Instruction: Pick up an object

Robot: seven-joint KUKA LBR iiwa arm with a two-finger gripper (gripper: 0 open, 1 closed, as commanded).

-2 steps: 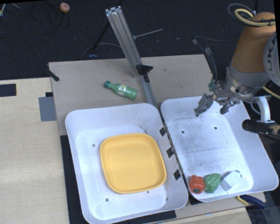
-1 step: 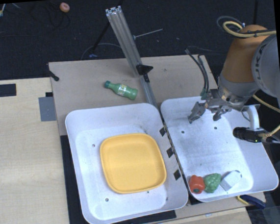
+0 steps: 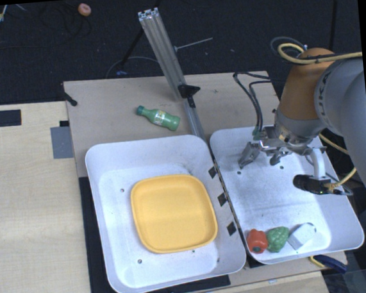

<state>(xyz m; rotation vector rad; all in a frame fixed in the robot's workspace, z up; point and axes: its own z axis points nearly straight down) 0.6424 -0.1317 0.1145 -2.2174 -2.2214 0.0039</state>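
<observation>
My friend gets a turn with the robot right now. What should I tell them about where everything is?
Gripper: open, holding nothing, above the back part of the right bin.
Things to pick: red object, green object and white block, together along that bin's front edge.
The yellow plate lies in the left bin; a green bottle lies on the bench behind it.
Done: nothing picked up.
Left: move to one object, grasp, lift.
</observation>
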